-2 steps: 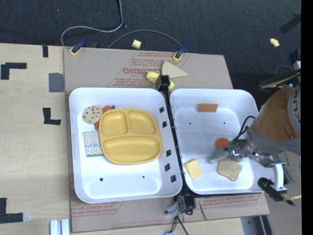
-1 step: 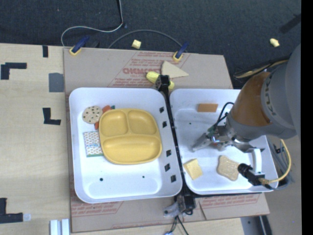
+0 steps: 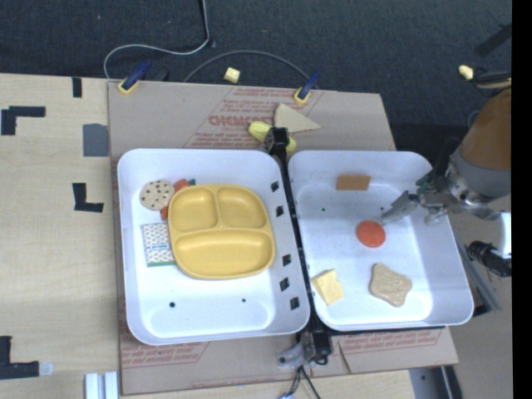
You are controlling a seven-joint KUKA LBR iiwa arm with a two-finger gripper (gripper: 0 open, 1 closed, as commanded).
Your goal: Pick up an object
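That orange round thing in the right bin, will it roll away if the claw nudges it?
The orange round thing looks rounded, so it would probably roll on the smooth bin floor. It sits apart from the other pieces, so little would stop it. It looks small, likely light.
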